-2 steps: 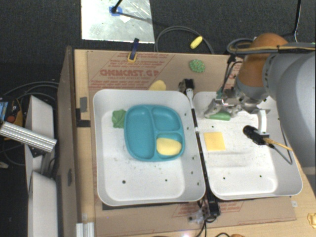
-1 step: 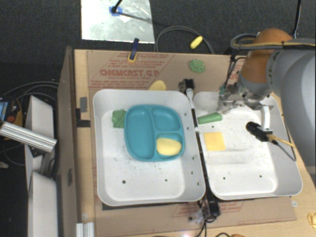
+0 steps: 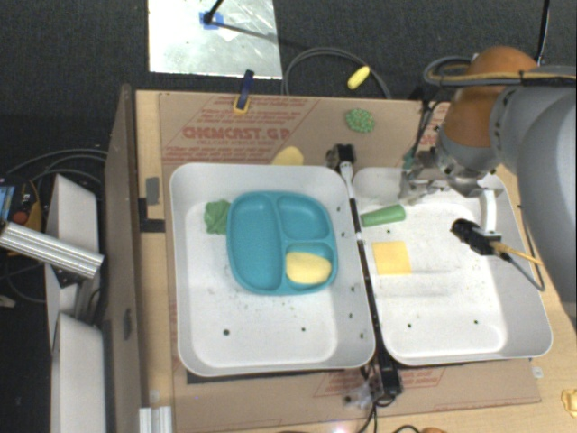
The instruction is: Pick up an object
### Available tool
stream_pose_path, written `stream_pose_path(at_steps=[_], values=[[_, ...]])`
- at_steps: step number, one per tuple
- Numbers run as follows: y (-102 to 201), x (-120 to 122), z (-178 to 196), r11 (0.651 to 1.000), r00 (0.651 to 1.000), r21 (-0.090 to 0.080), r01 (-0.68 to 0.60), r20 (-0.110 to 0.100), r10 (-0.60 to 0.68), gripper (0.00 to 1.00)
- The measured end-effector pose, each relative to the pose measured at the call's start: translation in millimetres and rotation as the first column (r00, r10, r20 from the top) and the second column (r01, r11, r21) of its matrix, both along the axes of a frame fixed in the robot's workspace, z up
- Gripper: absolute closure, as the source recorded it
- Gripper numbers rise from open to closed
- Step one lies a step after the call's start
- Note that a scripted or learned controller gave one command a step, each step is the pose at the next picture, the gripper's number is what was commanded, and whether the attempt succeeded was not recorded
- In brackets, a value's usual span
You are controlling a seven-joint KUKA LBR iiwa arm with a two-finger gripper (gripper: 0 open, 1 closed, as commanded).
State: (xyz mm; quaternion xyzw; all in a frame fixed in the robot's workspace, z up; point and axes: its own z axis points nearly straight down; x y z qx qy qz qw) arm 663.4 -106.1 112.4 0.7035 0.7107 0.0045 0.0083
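Observation:
The right bin (image 3: 469,332) holds a green pod-shaped piece (image 3: 383,214) near its left wall and a flat yellow square (image 3: 391,258) just in front of it. In the left bin (image 3: 270,350) lies a blue divided plate (image 3: 270,242) with a yellow lump (image 3: 307,267) in its lower right compartment. A green leafy piece (image 3: 216,216) sits at the plate's left edge. My gripper (image 3: 416,184) hangs over the far left corner of the right bin, a little behind and to the right of the green pod. Nothing shows between its tips.
On the cardboard behind the bins lie a yellow piece (image 3: 288,157), a green round piece (image 3: 360,120) and a small black thing (image 3: 341,158) by the bins' shared wall. The grey arm (image 3: 532,133) covers the right bin's far right corner.

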Motion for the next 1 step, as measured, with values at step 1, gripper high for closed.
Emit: stream_pose_path(at_steps=[1], values=[[-0.1, 0.9, 11.0, 1.0, 1.0, -0.001, -0.003, 0.003, 0.003, 1.0]])
